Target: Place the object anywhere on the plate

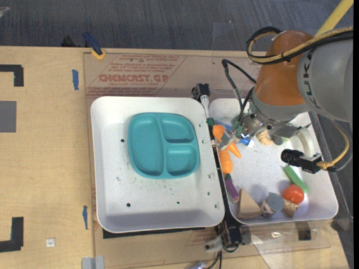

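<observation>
Spanning the whole lower view, a pale wooden bench carries a flat sheet of brown cardboard printed in red, and on that sheet two shallow white plastic bins sit side by side, their inner rims touching. In the left bin a teal plastic plate with three compartments lies flat, a little toward the bin's far edge and nearer its right rim than its left. Over the right bin hangs the grey arm with its orange band, coming in from the far right corner, with black and yellow cables looping around it. Its two-finger gripper is low over the far left corner of the right bin, just above a cluster of small toys; whether its fingers are spread or pressed together cannot be told, since the wrist and cables cover them. Beneath it, close against the left rim, lies an orange carrot-shaped toy, with small blue and orange pieces crowded beside it under the gripper. Toward the near right corner a green stick-shaped toy touches a round red tomato-like toy. A small grey block rests along the near edge, just left of the red toy.
</observation>
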`<move>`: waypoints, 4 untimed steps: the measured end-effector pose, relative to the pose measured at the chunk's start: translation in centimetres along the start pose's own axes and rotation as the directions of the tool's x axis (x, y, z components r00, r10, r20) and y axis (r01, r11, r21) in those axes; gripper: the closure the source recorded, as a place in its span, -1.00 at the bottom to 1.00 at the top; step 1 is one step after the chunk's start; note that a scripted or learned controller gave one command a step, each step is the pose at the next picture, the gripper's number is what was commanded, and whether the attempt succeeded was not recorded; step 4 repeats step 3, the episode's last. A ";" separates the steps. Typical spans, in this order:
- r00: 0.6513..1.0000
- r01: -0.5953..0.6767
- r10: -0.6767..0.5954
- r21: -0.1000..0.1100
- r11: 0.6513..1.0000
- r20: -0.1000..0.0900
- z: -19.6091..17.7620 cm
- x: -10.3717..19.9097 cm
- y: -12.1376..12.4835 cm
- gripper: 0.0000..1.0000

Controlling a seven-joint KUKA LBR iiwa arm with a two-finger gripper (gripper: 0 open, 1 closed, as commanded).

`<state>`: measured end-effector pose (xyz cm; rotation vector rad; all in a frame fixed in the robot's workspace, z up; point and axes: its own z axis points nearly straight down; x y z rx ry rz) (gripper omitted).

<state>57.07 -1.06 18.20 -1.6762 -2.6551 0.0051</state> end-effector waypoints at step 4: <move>0.995 0.101 -0.101 -0.002 0.995 0.002 -5.9 10.6 11.2 -1.00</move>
